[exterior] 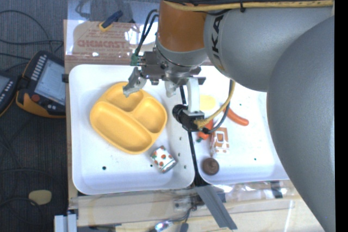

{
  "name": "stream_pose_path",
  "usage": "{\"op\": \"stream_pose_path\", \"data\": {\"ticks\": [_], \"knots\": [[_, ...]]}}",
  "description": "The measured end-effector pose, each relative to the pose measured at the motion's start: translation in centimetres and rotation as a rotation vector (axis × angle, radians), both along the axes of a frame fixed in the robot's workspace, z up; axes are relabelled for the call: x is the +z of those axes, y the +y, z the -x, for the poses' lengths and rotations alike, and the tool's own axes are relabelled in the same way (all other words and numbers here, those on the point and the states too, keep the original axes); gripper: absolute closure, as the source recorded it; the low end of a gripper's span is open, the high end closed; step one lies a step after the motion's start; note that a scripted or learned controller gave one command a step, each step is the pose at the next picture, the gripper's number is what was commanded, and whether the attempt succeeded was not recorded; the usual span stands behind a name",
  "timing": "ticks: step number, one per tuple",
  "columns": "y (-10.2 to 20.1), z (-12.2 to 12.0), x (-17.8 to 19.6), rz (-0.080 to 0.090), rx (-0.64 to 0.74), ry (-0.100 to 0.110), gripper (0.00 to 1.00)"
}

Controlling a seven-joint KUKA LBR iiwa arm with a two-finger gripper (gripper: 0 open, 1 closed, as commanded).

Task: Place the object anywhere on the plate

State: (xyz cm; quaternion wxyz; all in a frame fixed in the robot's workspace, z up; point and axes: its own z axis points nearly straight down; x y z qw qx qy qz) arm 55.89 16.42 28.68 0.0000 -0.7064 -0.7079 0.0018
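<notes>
On the grey carpet at far left lies a teach pendant (41,84) with an orange-edged casing and trailing black cables. Next comes the worktop (136,201), with a cardboard box (100,41) at its back. In the left bin (87,171) sits a yellow divided plate (128,122), and a small spotted can (162,159) lies just beside its near edge. The pincer (155,86) hangs over the plate's far rim, fingers spread and holding nothing. The right bin (244,163) holds a carrot (237,117), a little carton (220,140) and a brown disc (210,165).
</notes>
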Motion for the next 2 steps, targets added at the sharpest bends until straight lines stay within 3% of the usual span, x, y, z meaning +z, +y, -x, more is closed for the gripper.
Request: {"op": "stream_pose_path", "data": {"ticks": [2], "knots": [[0.0, 0.0, 0.0, 0.0, 0.0, 0.0, 0.0]]}}
